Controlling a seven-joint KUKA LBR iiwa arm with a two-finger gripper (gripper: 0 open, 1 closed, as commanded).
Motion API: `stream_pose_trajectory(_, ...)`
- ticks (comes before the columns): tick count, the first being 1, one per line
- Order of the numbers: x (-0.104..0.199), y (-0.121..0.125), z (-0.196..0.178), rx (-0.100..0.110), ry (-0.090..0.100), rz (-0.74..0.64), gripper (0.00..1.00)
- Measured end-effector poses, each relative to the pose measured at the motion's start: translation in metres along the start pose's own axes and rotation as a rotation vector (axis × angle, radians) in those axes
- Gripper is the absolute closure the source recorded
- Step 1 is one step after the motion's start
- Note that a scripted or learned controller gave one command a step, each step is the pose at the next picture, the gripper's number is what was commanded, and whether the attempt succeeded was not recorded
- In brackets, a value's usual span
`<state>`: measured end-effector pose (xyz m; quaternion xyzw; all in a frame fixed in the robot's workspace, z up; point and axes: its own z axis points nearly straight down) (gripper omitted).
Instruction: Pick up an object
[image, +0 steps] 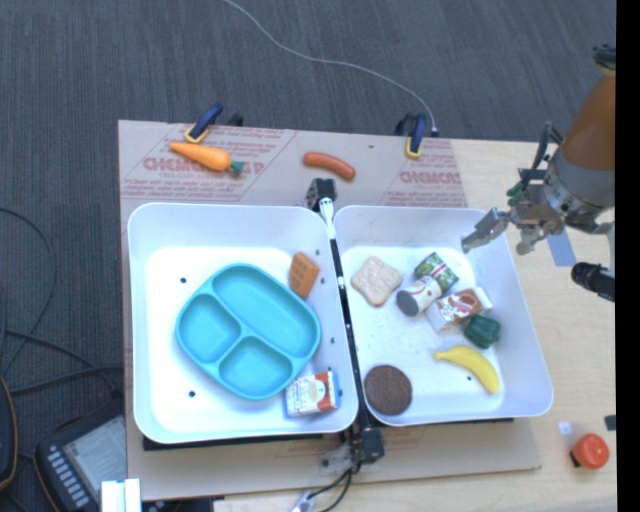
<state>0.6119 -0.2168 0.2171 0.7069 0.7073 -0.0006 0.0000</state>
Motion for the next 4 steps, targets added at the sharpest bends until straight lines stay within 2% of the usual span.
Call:
stream_pose_trajectory(1, 0.030, -0.002, 0.125, -0.001, 0.000, -0.001, 0.00)
stream_pose_trajectory(2, 0.029, 0.000, 0.113, -0.004, -0.002, -0.001, 1.00)
stream_pose_trajectory(3, 0.099, -0.037, 0.012, -0.003, 0.001, -0.002, 1.00)
stream_pose_trajectory(4, 0.155, -0.084, 0.012, 0.001, 0.001, -0.001, 1.00)
